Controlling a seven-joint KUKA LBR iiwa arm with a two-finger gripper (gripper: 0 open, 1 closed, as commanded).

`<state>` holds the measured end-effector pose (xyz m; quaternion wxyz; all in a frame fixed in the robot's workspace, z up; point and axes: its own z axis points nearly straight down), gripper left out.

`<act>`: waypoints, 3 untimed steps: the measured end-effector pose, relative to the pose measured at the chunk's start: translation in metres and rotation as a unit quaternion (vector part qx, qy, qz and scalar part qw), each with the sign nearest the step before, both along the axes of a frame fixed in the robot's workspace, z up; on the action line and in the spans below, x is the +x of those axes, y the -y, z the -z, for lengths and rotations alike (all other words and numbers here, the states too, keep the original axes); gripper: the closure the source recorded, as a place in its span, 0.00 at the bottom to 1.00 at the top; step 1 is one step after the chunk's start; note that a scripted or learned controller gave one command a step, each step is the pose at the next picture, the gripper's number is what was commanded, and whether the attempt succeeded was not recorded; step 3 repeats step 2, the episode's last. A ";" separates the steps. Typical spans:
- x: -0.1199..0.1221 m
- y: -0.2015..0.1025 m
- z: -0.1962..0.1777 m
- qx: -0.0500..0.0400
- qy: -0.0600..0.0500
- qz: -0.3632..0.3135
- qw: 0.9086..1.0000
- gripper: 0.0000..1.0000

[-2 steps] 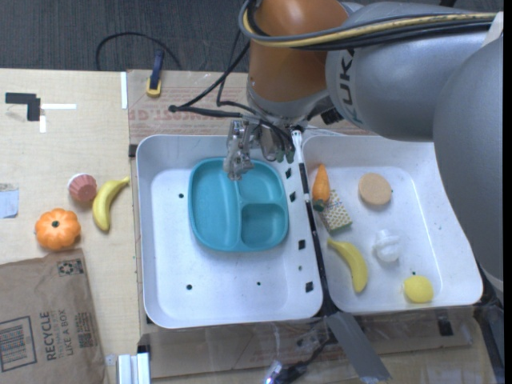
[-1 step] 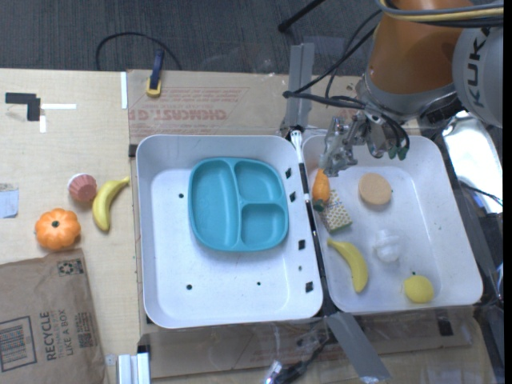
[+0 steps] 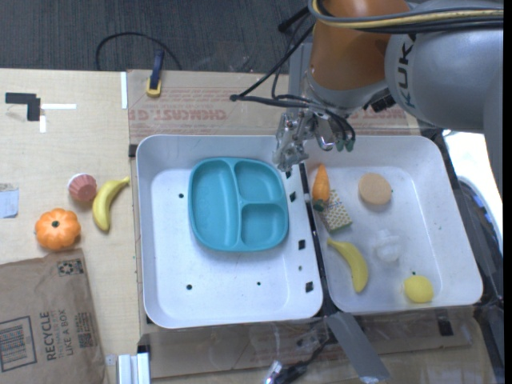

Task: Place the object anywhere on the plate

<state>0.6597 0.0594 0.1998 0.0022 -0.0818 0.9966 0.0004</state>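
A teal divided plate (image 3: pixel 238 204) lies flat in the left bin (image 3: pixel 164 294). The right bin (image 3: pixel 448 238) holds an orange carrot (image 3: pixel 321 184), a yellow-green scouring sponge (image 3: pixel 336 213), a banana (image 3: pixel 353 265), a tan round bun (image 3: pixel 374 190), a clear plastic piece (image 3: pixel 388 248) and a lemon (image 3: pixel 418 289). My gripper (image 3: pixel 291 152) hangs over the back end of the divider between the bins, just off the plate's far right corner and left of the carrot's top. Nothing shows in its grasp.
On the bench left of the bins lie a small pumpkin (image 3: pixel 58 229), a second banana (image 3: pixel 108 202) and a pink cupcake (image 3: pixel 82 188). A brown paper bag (image 3: pixel 44 318) sits at the front left. Cables trail behind the bins.
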 end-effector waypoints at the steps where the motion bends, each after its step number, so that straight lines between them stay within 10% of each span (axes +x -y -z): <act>1: 0.000 -0.012 -0.091 0.000 0.000 0.157 0.988 1.00; 2: -0.007 -0.088 -0.059 0.000 -0.002 0.184 0.983 1.00; 3: -0.007 -0.088 -0.059 0.000 -0.002 0.184 0.983 1.00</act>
